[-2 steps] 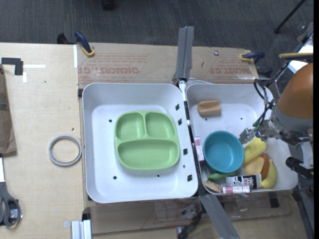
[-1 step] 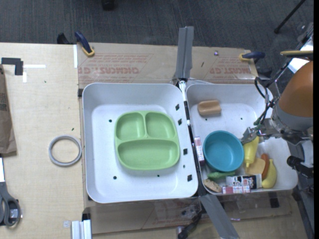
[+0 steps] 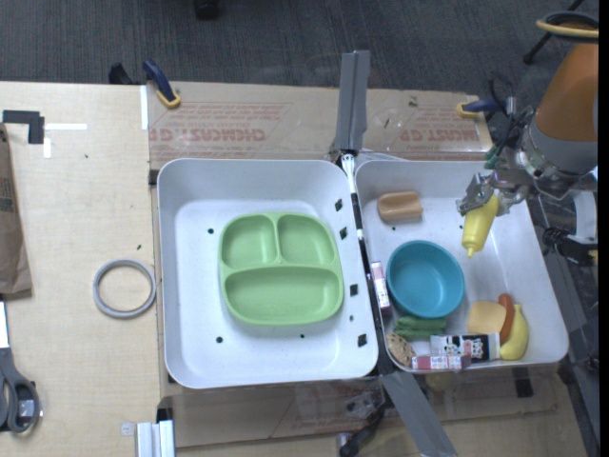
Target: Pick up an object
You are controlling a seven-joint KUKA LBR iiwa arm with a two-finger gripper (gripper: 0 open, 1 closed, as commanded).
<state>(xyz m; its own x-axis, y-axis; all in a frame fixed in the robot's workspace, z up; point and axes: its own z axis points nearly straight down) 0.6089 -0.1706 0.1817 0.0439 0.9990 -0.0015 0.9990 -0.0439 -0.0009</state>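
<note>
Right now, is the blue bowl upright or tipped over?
Upright. The blue bowl in the right bin shows its open mouth and inside facing up, rim level, with nothing visible in it.

my right bin (image 3: pixel 547 284) is crowded along its near edge, where the blue bowl (image 3: pixel 425 278), the banana (image 3: pixel 515 336) and small packets sit close together. open floor lies between the bowl and the sponge (image 3: pixel 400 207). in the left bin (image 3: pixel 181 284) the green tray (image 3: pixel 281 268) takes the middle, leaving bare margins around it.

Dark grey carpet floor (image 3: pixel 285 17) beyond a pale wooden bench (image 3: pixel 76 208), evenly lit.
</note>
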